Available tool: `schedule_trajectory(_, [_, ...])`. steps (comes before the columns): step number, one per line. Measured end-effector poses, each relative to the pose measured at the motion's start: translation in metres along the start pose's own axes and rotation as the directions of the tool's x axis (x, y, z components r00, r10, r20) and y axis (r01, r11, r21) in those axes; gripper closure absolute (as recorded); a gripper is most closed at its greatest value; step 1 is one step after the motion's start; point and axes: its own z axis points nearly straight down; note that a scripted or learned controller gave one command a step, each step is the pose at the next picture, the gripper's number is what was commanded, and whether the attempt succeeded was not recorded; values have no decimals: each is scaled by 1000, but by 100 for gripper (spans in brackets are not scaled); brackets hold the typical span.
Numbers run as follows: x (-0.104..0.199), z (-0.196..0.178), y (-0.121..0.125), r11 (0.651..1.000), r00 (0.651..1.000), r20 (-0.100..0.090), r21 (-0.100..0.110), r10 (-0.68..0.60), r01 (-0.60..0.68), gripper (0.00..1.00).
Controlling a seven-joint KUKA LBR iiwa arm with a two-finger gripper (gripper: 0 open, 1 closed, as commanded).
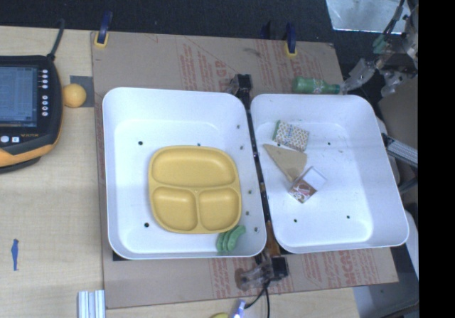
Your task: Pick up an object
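The right bin (370, 228) holds three small things near its left side. A patterned square packet (291, 135) lies furthest back, a tan wedge (287, 160) sits in the middle, and a small brown and white packet (306, 186) is nearest the front. In the left bin (121, 228) lie a yellow divided plate (194, 188) and, at the front right corner, a small green object (230, 240). My gripper (387, 67) is at the view's upper right, beyond the right bin's back corner and well away from every object.
A green bottle-like item (316, 85) lies on the cardboard just behind the right bin. A yellow ball (74, 94) and a teach pendant (25, 114) rest on the bench to the left. Clamps (290, 35) hold the cardboard's back edge.
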Motion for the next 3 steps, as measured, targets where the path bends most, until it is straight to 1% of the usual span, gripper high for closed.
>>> schedule_trajectory(1, [62, 57, -22, 1000, 1000, 0, 2, -2, 2, 0])
schedule_trajectory(2, [69, 150, -53, 1000, 1000, 0, 4, -1, 1, 0])
schedule_trajectory(3, [70, 191, -42, 1000, 1000, 0, -2, -2, 2, 0])
